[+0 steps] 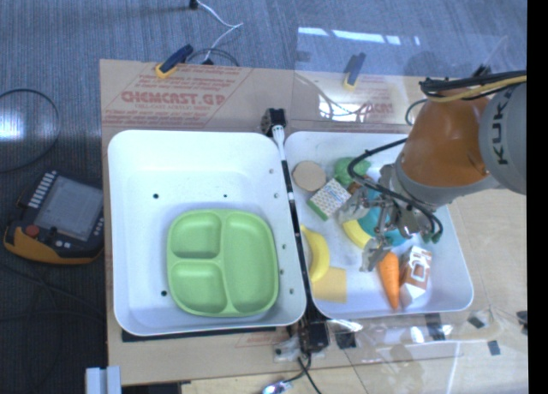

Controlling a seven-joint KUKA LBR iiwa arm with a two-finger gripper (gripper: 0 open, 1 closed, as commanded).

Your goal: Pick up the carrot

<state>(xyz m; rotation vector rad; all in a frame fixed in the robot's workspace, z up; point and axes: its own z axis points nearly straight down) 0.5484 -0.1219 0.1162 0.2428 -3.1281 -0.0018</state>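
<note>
Green plate (223,262), banana (317,252), yellow block (332,284)

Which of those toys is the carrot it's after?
Look in the right-hand white bin, toward its near right corner. The carrot lies just below the claw, an orange tapered cone, slimmer and more pointed than the yellow banana and yellow block left of it.

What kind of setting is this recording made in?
Probably a robotics lab: a grey-carpeted floor, a bench with two white bins on protective board, a teach pendant lying on the floor, and toy food such as a carrot under the arm's gripper.
</note>
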